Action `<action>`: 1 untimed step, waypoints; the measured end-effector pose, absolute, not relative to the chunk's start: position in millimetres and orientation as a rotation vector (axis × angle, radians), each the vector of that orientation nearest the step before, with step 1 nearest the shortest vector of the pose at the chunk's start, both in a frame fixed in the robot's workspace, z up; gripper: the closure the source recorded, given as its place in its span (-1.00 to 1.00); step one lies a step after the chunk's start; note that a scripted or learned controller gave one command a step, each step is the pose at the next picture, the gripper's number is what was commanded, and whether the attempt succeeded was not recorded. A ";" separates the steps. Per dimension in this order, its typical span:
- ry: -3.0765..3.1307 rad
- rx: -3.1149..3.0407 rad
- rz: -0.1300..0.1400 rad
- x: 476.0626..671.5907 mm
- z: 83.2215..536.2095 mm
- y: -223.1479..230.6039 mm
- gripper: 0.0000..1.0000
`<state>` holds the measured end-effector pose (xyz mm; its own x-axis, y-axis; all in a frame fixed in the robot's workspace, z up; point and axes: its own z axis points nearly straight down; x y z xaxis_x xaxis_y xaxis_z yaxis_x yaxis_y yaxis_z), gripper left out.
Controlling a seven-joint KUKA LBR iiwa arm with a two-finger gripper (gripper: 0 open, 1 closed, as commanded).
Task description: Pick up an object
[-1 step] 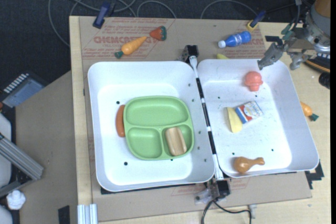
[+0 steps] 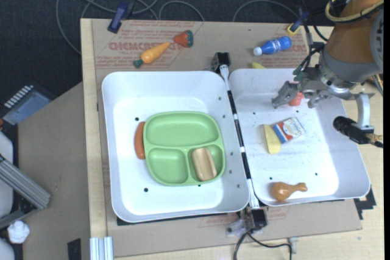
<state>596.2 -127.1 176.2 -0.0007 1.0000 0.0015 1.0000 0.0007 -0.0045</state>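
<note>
Two white bins sit side by side on the bench, and I have the gripper (image 2: 297, 96) low over the right bin (image 2: 341, 173), fingers spread, something small and red between them, not clearly held. My likeliest target, the yellow-edged snack packet (image 2: 281, 133), lies just toward the near rim, its long axis slanting.

Hot dog (image 2: 140, 139) (orange-red) half hidden under green tray (image 2: 181, 146).
</note>
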 end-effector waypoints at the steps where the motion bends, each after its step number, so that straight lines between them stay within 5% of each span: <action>1: -2.229 -2.230 -0.009 561.4 93.9 -114.4 -1.00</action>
<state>561.4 -114.4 93.9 0.0005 1.0000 -0.0041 0.9999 -0.0004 0.0123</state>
